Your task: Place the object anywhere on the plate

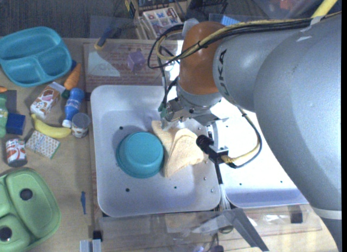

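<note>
A blue round dish (141,154), the plate here, sits in the left white bin (111,104), left of centre. A pale tan, folded, bread-like object (182,151) lies against the dish's right side, on the bin floor. My gripper (170,113) hangs just above the tan object's upper left end. The orange and grey wrist (201,66) covers it from above, so I cannot make out whether it touches or holds the object.
The right white bin (260,183) lies mostly under my arm. Left of the bins, on the bench, are a teal divided tray (33,56), a banana (50,128), a blue bottle (72,106), a can (80,124) and a green tray (24,207).
</note>
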You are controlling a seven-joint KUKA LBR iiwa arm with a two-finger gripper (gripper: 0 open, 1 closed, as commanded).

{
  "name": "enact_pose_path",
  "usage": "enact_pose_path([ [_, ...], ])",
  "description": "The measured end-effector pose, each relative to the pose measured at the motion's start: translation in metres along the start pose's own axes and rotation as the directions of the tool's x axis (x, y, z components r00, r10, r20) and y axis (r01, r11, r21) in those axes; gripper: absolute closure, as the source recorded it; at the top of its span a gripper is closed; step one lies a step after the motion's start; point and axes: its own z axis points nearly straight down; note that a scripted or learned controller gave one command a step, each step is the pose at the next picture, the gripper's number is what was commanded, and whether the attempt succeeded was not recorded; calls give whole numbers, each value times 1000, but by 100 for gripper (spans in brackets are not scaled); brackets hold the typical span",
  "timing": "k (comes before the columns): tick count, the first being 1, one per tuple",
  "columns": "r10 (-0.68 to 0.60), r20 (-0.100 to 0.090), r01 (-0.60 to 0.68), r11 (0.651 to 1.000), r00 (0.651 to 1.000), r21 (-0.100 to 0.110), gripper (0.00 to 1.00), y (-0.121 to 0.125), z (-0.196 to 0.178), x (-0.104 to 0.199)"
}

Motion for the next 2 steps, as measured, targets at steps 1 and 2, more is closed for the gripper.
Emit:
enact_pose_path([
  [1,-81,-2,81,997,997,5,100,-53,-66,56],
  [2,-80,-2,80,997,997,5,0,-53,-66,56],
])
